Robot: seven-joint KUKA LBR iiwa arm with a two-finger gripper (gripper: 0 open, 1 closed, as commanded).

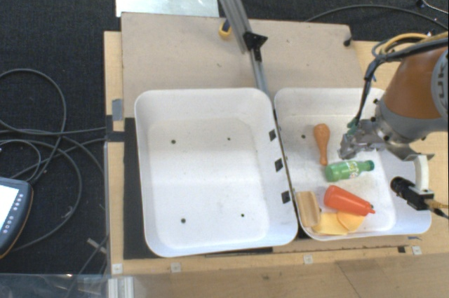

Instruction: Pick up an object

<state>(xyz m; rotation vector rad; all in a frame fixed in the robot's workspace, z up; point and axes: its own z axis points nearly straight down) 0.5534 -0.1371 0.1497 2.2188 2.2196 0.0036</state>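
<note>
Pincer (353,146) hangs low in the right bin (302,104), right of center frame, just above the green bottle (349,169), likely lined up for a grab. Whether it's apart or together, I cannot tell. Bottle lies flat, long axis left-right, cap end pointing right.

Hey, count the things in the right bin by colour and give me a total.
Green: 1, green plastic bottle
Orange-red: 1, orange-red cone-shaped carrot toy
Brown: 1, brown wooden pin
Tan: 1, tan wooden block
Yellow: 1, flat yellow piece
Total: 5
</note>
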